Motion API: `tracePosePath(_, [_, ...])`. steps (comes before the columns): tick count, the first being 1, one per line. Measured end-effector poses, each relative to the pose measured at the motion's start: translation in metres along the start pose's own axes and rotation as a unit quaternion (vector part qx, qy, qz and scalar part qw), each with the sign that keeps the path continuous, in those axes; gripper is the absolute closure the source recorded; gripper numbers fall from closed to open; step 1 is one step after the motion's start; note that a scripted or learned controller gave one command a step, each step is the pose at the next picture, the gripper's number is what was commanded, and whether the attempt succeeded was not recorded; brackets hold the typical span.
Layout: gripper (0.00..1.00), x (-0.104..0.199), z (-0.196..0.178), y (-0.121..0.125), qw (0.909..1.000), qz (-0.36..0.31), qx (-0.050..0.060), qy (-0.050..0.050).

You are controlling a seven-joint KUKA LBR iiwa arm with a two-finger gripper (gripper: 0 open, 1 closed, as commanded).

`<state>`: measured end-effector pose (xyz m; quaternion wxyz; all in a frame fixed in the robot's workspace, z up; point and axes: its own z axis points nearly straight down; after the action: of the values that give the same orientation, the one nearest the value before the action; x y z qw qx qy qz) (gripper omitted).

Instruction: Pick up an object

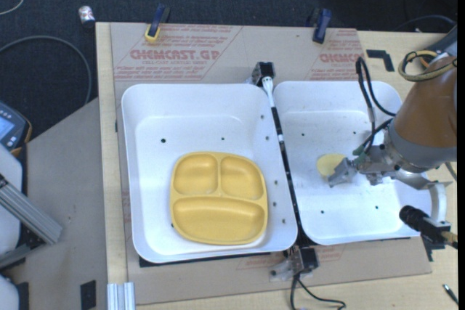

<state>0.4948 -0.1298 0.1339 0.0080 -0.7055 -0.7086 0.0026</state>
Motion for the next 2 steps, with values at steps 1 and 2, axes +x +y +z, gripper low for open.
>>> tracePosePath(1, [0.00,-0.016,0.051,0.039,1.0000,0.002,-0.008,-0.004])
tracePosePath(2, [1.00,-0.016,0.038,0.039,0.9999,0.002,-0.011,-0.006])
